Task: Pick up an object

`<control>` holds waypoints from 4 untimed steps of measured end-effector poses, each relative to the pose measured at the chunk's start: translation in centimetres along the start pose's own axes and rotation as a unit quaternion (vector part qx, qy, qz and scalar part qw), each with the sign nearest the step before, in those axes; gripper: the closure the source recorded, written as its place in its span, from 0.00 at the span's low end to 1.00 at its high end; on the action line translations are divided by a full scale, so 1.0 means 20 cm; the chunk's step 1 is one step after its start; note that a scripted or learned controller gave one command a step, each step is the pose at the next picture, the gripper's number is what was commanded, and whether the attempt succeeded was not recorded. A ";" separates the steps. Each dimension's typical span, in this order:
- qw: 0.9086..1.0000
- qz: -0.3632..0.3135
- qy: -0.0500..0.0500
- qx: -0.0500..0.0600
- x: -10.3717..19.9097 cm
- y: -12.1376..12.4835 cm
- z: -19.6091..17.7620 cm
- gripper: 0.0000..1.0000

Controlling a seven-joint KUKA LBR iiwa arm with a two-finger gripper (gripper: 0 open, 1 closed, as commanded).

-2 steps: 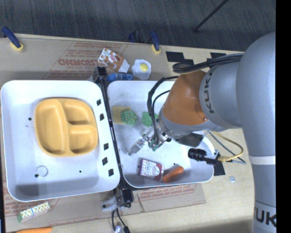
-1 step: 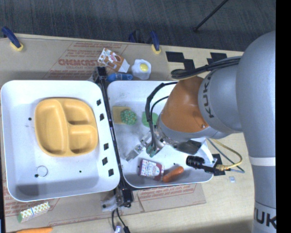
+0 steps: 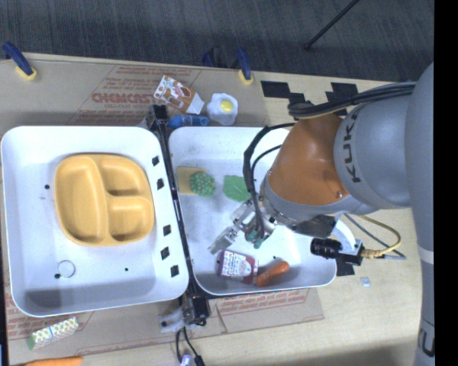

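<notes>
The pincer hangs low in the right bin, fingers spread and holding nothing, poised just above the red packet and carrot, likely its targets

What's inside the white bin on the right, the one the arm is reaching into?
In the right white bin lie a green bumpy ball, a green flat piece, a red packet and an orange carrot-like stick. The arm covers the bin's right part.

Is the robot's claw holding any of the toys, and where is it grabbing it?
Nothing is held. The gripper hangs open over the right bin, above the red packet.
</notes>
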State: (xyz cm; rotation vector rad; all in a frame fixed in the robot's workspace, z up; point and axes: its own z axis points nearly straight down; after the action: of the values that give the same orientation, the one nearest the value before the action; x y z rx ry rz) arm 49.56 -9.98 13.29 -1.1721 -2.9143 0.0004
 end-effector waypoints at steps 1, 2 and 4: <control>1.000 -0.027 0.002 0.001 -0.09 0.00 0.21 0.00; 0.990 -0.139 0.002 0.000 -0.02 -0.16 0.21 0.00; 0.969 -0.246 0.002 0.001 0.08 -0.05 0.21 0.00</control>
State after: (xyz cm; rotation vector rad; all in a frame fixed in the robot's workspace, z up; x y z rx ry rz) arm 47.63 -9.64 9.14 -0.4176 -3.1084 -0.0008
